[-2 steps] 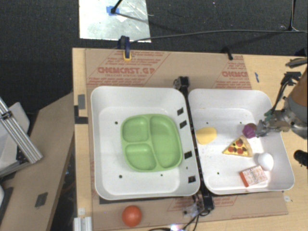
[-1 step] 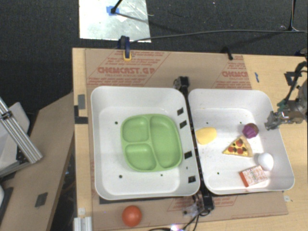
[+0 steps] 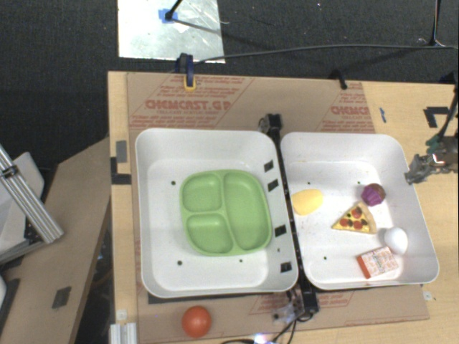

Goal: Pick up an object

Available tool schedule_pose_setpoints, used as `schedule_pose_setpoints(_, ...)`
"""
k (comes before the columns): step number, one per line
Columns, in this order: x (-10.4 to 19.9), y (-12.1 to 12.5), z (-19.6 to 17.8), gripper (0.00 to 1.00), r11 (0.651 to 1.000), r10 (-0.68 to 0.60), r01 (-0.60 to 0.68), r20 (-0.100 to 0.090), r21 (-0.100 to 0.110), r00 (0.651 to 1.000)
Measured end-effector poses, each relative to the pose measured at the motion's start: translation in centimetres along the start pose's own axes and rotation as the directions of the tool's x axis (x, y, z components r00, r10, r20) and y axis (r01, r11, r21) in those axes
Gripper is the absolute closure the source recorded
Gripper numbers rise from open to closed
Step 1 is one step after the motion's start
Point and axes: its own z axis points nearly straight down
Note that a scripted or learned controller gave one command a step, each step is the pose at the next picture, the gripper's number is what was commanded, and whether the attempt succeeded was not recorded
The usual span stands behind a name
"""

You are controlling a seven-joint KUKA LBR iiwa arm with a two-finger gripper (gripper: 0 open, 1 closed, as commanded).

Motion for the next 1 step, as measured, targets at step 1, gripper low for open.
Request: schedule_pose_setpoints(1,5.09,1.0,1.49,1.0,1.0,-0.004,0.004,-0.002,0.002,1.0)
